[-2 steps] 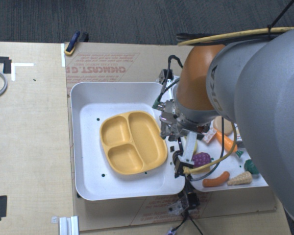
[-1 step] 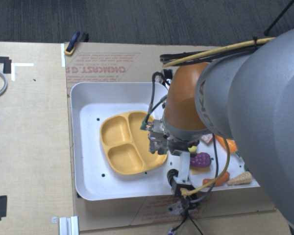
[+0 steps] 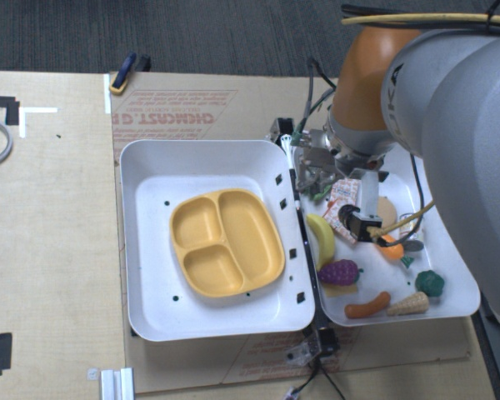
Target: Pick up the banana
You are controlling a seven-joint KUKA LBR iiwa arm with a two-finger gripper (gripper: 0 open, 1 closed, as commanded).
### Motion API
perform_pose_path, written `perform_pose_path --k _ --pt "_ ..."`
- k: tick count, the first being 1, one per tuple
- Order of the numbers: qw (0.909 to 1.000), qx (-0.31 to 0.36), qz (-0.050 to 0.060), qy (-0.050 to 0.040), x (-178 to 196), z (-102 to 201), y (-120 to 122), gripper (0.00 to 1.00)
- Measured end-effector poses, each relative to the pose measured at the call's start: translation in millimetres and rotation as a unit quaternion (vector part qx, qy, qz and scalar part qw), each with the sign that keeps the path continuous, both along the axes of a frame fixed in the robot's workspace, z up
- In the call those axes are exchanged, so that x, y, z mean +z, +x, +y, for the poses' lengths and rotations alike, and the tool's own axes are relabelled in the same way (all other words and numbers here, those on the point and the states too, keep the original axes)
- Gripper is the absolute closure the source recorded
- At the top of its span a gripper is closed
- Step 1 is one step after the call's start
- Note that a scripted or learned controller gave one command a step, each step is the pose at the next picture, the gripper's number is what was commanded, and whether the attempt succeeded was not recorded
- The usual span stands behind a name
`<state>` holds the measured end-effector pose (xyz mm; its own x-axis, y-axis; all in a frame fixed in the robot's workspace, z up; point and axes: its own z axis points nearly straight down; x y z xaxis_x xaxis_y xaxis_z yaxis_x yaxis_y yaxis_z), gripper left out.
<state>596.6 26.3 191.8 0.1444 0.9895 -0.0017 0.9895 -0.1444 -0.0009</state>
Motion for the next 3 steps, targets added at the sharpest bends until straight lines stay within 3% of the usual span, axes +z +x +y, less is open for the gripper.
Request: perform_pose_path --k 1,2,3 --pt "1.0 0.0 0.0 0.0 0 0 0 0.0" --pt "0.9987 0.05 0.0 0.0006 0 -18 -55 0.0" --pt "0.9987 0.05 0.0 0.0006 0 -18 -55 0.0"
